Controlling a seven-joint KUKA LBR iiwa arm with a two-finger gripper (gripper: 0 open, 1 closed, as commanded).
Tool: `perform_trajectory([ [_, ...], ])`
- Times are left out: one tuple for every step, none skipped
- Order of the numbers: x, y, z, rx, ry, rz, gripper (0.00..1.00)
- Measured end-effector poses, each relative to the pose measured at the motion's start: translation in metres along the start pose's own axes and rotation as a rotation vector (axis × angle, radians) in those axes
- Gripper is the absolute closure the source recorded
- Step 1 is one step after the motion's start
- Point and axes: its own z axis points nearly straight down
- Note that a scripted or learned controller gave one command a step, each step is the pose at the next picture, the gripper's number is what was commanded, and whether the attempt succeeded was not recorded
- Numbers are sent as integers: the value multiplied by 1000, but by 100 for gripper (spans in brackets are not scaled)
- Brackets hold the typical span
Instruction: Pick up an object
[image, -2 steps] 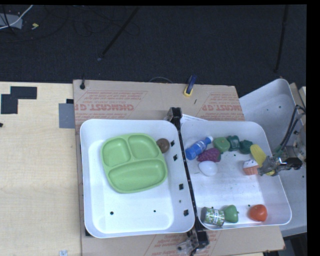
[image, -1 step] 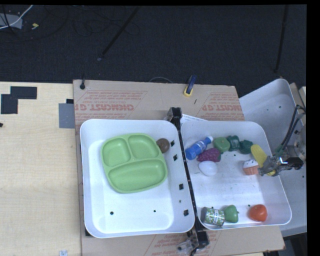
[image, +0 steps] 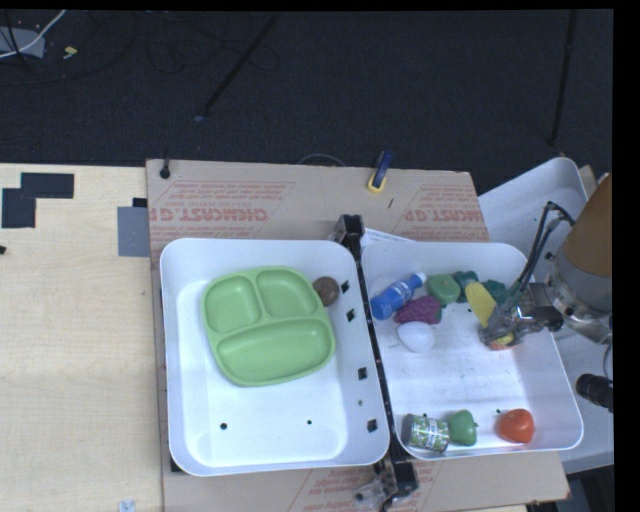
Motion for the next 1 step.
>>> perform_trajectory([
  [42,13,-6,-1,-1,0,100],
])
